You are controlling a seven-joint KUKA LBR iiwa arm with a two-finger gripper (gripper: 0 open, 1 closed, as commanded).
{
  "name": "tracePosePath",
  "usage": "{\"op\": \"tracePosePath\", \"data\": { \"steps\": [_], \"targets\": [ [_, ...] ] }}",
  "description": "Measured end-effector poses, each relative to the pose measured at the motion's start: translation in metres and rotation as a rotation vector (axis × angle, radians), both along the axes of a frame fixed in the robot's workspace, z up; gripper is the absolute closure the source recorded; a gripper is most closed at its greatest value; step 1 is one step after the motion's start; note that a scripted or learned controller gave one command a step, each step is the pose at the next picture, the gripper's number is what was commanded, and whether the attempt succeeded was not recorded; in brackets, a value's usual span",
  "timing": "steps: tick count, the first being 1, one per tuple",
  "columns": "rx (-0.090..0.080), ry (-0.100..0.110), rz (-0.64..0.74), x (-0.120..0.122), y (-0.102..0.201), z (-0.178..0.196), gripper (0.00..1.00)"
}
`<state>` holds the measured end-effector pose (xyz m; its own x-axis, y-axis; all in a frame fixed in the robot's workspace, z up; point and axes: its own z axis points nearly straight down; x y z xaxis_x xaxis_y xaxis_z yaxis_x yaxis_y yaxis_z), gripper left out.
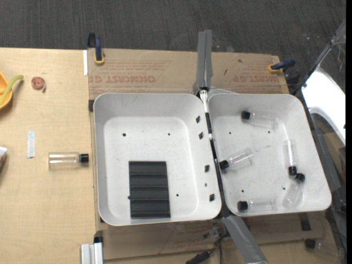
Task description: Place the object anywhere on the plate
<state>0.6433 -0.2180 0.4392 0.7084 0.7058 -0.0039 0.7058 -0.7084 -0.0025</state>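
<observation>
A dark ridged rectangular plate (148, 190) lies flat in the left bin (110, 106), near its front edge. Several clear vials with black caps lie on their sides in the right bin (308, 125). One vial (259, 120) rests near the back, another (237, 159) sits close to the centre divider, and a third (289, 152) lies along the right side. Two more vials lie at the front of that bin (258, 205) (293, 196).
Another capped vial (66, 158) lies on the wooden bench left of the bins. A yellow object (5, 89), a small reddish disc (37, 82) and a white strip (31, 144) sit further left. Clamps (94, 44) (281, 66) hold the cardboard behind the bins.
</observation>
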Motion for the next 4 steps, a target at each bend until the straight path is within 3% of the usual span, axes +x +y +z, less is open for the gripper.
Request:
{"op": "tracePosePath", "data": {
  "steps": [1,2,3,4],
  "targets": [
    [0.0,-0.001,-0.114,0.008,0.006,0.001,0.0],
    [0.0,0.0,-0.237,-0.018,-0.003,0.001,0.0],
    [-0.001,0.0,-0.402,0.008,0.037,0.0,0.0],
    [-0.001,0.001,-0.551,-0.033,-0.005,0.001,0.0]
  ]
}}
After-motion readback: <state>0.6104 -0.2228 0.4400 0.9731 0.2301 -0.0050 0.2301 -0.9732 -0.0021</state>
